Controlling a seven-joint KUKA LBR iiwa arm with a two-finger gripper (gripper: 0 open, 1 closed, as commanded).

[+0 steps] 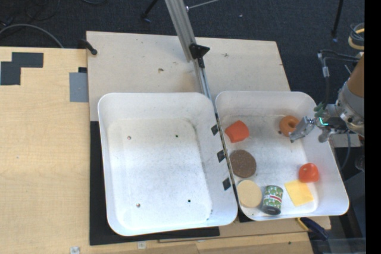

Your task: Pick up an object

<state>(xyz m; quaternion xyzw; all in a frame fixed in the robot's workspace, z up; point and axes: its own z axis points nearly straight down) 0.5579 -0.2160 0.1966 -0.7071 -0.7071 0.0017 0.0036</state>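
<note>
**A:** ok so what am I looking at from that overhead camera? Two white bins on the bench, right?

**B:** yep. The left bin (155, 163) has only dark specks on its floor. The right bin (324, 154) has all the stuff in it. The arm (351, 98) reaches in from the right side, and the gripper (300, 131) is hanging over the right bin's upper right part, just inside the rim.

**A:** is it holding anything?

**B:** doesn't look like it. I can see a metal finger (297, 132) poking out toward the left, but whether the claw is open or closed I honestly can't tell from here, too small and blurry. There's an orange ring-shaped thing (289, 124), kind of a little donut, right beside that fingertip, maybe touching, can't say.

**A:** what else is in there?

**B:** a red-orange block (237, 131) near the divider, a brown round disc (243, 163) below it, then a tan round disc (249, 193) along the bottom edge. Just beside that one lies a small green and white can (272, 199), tipped on its side. Next to the can is a yellow block (299, 193), and just above that a red tomato-looking ball (308, 172).

**A:** and that metal bar?

**B:** an aluminium rail (178, 15) slants down from the top toward the gap between the bins, with a black bracket (197, 52) on it.
</note>
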